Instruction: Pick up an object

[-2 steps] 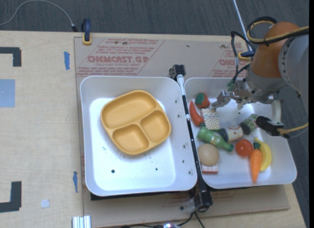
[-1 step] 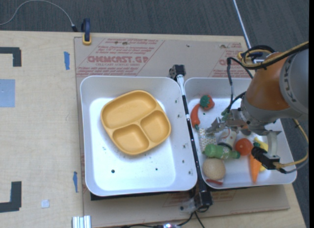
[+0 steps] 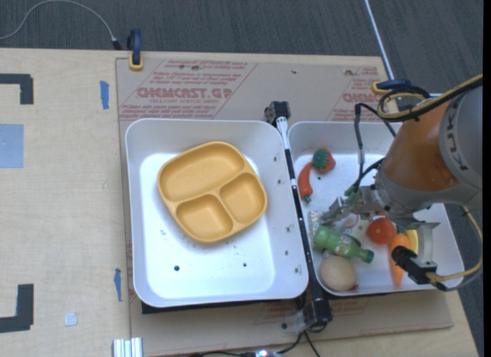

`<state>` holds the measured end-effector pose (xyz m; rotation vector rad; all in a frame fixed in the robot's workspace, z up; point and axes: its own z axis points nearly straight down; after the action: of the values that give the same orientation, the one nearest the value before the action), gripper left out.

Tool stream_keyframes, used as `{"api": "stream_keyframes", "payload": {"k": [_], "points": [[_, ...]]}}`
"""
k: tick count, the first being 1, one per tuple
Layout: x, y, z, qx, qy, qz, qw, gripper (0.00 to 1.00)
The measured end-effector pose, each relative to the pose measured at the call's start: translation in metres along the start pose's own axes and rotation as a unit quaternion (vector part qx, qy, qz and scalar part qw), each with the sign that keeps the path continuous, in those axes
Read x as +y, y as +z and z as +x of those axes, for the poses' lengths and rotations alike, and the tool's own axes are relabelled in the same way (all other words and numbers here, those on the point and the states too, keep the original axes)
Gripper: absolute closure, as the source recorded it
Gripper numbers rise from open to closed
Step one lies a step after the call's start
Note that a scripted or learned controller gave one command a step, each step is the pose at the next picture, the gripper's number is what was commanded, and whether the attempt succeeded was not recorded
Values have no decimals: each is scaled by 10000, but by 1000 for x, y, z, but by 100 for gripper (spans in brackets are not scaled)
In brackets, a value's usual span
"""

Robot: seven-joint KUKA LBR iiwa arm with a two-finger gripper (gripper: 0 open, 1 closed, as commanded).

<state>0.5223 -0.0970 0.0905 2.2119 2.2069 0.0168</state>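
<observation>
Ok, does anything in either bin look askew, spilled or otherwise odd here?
Nothing looks spilled or damaged. The yellow divided plate sits rotated at an angle in the left bin. In the right bin, the green bottle lies on its side among toy foods, which looks like ordinary clutter.

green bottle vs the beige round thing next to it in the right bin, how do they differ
The green bottle is long and slim, lying on its side; the beige round thing is a squat ball. The bottle is bright green with a pale band; the ball is plain tan. The ball lies nearer the front wall. Both lie in the right bin.
</observation>
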Motion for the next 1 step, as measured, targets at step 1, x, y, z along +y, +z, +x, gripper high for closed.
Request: {"api": "stream_keyframes", "payload": {"k": [1], "points": [[-19,0,4,0,-6,-15,10000,0]]}}
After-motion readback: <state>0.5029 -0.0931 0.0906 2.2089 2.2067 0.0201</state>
